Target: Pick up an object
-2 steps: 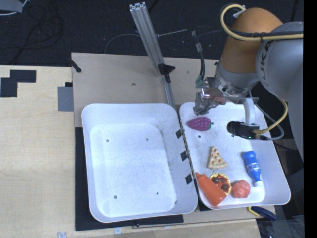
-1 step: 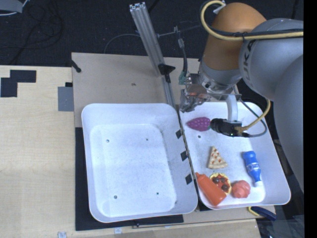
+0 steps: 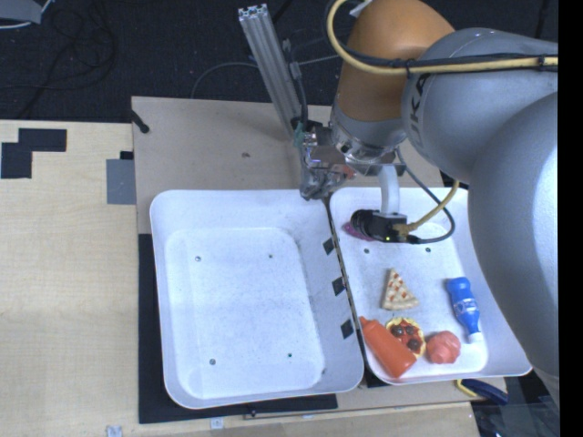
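Observation:
My gripper point(image 3: 315, 182) hangs over the far end of the rim between the two bins. Nothing shows between its tips. The right bin point(image 3: 428, 253) holds a small pizza slice point(image 3: 398, 290), a blue bottle point(image 3: 464, 307), an orange carrot-shaped piece point(image 3: 386, 352), a round yellow piece with dark and red spots point(image 3: 406, 331) and a red ball-like piece point(image 3: 443, 347). All of them lie toward the bin's near half, well in front of the gripper. A sliver of something purple point(image 3: 351, 230) peeks out by the bin's far left wall.
The left bin point(image 3: 241, 299) sits beside the right one, with a shared rim carrying black clips point(image 3: 339, 285). A slanted aluminium rail point(image 3: 273, 62) rises behind the gripper. The big grey arm covers the right side of the view.

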{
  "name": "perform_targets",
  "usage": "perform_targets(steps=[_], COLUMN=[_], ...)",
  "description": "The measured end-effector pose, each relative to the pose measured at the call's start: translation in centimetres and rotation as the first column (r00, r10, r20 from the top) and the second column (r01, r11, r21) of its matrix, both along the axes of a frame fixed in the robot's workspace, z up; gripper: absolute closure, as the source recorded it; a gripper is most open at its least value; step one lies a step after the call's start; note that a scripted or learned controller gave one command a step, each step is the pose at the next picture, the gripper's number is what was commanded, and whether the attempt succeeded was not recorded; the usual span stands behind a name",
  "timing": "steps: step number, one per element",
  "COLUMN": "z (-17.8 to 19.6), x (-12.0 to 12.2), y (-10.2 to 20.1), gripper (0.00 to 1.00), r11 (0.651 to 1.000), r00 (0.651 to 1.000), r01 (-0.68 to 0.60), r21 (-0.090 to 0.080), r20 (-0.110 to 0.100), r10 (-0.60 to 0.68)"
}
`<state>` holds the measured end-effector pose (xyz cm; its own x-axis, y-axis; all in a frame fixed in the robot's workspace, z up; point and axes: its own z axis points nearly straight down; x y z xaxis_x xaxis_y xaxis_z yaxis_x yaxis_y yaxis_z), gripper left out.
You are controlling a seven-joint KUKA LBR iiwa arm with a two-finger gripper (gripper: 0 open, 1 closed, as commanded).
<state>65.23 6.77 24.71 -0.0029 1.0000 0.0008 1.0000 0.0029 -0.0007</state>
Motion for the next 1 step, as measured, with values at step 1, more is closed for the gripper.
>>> perform_targets(steps=[1], z=[0.02], x=[0.0], y=[-0.13], gripper=[0.0], r11=[1.0], r00=[1.0], r01=[0.001], r21=[-0.001], r20=[0.0], r10=[-0.001])
